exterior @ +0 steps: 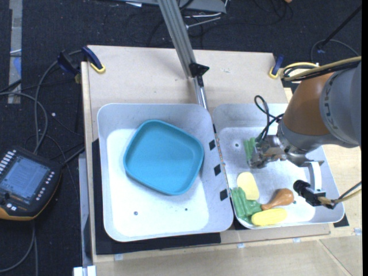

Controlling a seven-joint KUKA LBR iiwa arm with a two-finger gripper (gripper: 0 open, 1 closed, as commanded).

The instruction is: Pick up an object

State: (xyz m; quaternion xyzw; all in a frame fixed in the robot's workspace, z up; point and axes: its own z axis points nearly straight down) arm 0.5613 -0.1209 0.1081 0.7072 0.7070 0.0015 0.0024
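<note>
Plate (164, 164) lay in the L bin (109, 209), R bin (230, 134) at its 3 o'clock. In the R bin, gripper (261, 157) hovered centre w/ four objs bunched at its 6 o'clock: oval piece (248, 186), pear-shaped piece (280, 198), long piece (268, 217), ridged piece (241, 203).

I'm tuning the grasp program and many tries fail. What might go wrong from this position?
The gripper sits low in the right bin beside a green item, so it may close off-centre and slip. The pale yellow piece, brown pear-shaped toy, yellow toy and green block crowd together; a grasp there may nudge neighbours.
</note>
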